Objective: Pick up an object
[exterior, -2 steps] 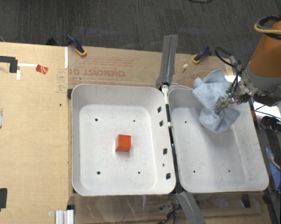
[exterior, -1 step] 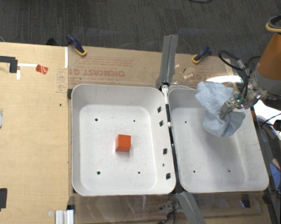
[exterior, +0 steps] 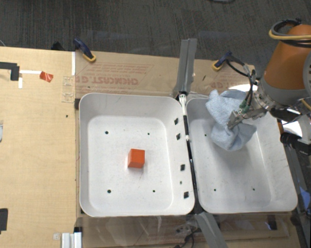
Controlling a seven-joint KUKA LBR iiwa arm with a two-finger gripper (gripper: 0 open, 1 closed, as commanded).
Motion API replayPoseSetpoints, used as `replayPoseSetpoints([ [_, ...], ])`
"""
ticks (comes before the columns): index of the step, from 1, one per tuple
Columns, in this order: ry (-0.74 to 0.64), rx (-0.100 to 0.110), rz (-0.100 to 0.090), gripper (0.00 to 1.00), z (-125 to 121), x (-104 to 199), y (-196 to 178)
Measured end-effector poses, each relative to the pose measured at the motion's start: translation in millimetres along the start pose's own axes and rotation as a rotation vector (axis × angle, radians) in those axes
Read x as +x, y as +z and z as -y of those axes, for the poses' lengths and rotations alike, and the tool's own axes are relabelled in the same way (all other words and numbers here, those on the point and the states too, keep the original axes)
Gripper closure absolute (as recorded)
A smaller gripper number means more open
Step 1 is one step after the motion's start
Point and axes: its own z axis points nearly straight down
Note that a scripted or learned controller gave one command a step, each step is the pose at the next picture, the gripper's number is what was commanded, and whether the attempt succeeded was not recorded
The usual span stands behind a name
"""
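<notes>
Fingers (exterior: 237, 119) look pinched on a fold of the light blue cloth (exterior: 226, 121), though the tips are small and half buried in fabric, so the grip is likely, not certain. The gripper (exterior: 235, 121) sits over the upper part of the right bin (exterior: 245, 199), reaching in from the right under the orange band (exterior: 292, 55) of the arm.

The cloth is bunched up: one part drapes over the bin's far rim near the centre divider, the rest hangs in a lump below the gripper, with its lower edge touching or just above the bin floor.

The left bin (exterior: 93, 144) holds a red block (exterior: 136, 158), near the middle of the floor, upright, well apart from the walls and from the gripper.

Both bins sit side by side, touching at the black clips along the shared edge. Cardboard sheet (exterior: 121, 76) is behind them, held by two blue-and-yellow clamps (exterior: 84, 50). A wooden board (exterior: 30, 156) is to the left of the bins, with a small red tag (exterior: 46, 76) near its top.
</notes>
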Motion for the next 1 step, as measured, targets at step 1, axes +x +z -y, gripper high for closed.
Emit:
replayPoseSetpoints([
  [1,-0.054,-0.001,0.001,1.0,6.6,24.7,-17.9],
])
